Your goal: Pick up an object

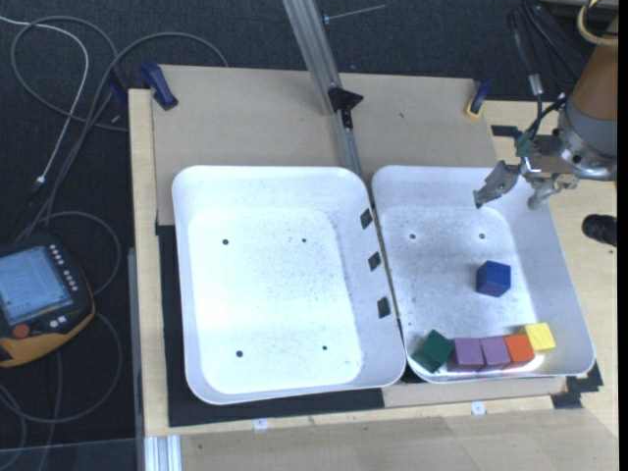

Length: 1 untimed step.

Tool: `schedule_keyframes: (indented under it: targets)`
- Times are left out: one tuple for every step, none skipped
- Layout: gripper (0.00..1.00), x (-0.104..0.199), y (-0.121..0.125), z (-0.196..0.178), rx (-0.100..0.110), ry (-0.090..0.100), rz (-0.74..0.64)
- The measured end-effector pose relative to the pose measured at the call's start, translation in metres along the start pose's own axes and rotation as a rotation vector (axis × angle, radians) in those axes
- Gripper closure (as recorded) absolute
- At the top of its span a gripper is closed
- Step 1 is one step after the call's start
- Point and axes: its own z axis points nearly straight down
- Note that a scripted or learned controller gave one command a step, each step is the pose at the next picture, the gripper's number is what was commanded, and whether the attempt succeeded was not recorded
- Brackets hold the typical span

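Here the arm [596,96] reaches in from the right, its wrist hanging above the far right corner of the right bin [559,263]. The gripper [515,189] points down and leftward, its fingers [488,192] spread apart with nothing between them. A blue cube [494,278] sits alone mid-bin, well apart from the gripper. Along the near wall lie a green block [433,348], purple block [470,352], orange block [517,347] and yellow block [540,337], side by side. The left bin [196,204] lies beside it on the counter [255,116].
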Motion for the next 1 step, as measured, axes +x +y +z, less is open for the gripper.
schedule_keyframes:
  targets:
    - [0.0, -0.0368, -0.0303, 0.1355, 0.007, 0.002, 0.004]
